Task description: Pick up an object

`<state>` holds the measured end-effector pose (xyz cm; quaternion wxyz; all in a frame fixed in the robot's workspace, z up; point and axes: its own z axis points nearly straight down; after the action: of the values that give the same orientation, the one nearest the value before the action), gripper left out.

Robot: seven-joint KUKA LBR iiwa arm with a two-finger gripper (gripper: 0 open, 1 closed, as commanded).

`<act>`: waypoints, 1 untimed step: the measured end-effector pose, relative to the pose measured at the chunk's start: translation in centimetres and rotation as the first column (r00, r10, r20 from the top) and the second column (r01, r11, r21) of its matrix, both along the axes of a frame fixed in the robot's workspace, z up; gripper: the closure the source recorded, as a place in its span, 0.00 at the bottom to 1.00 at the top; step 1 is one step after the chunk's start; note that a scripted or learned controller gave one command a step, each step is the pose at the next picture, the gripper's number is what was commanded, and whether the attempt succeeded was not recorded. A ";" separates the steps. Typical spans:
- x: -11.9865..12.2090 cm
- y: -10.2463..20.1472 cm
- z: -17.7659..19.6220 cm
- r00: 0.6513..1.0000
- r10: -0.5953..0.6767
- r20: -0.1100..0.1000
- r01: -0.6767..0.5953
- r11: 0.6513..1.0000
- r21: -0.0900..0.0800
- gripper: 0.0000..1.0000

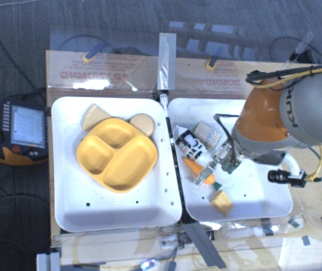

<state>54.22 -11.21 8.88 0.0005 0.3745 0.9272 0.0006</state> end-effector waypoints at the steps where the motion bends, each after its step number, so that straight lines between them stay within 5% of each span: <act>1: 3.2 -1.5 0.0 0.991 0.132 0.004 -0.132 0.991 -0.001 0.00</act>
<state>57.46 -12.68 8.89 0.0026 0.3123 0.9500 0.0009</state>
